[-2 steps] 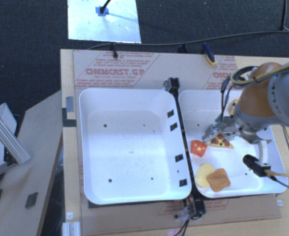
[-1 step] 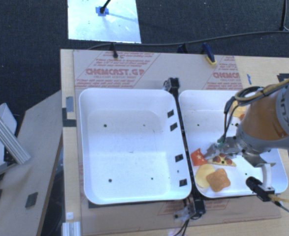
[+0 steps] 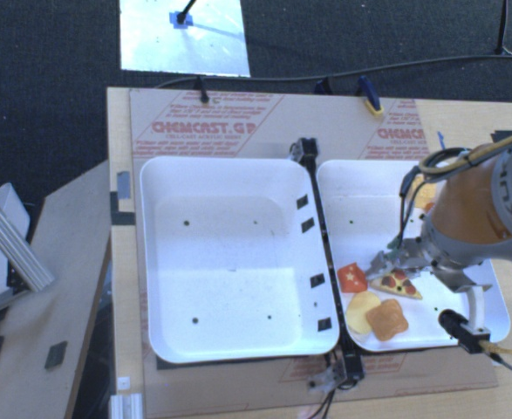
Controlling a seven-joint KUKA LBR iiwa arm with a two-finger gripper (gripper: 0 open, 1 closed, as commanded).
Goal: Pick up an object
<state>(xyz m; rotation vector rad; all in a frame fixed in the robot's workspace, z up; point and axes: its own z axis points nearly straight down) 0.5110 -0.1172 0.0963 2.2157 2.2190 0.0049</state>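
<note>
Red wedge (image 3: 352,278) | triangular pizza slice (image 3: 399,285) | round orange piece (image 3: 387,319)

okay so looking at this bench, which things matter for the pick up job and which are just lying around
For the job: gripper, pizza slice toy, red piece, yellow piece, orange piece, right bin.

Lying about: left bin, blue clamp, metal sheet.

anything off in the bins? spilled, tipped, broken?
Nothing stands out. The red toy piece, pizza-slice toy, pale yellow piece and orange-brown cookie-like piece all lie inside the right white bin, clustered at its near-left corner. The grey arm's gripper sits just above them.
</note>
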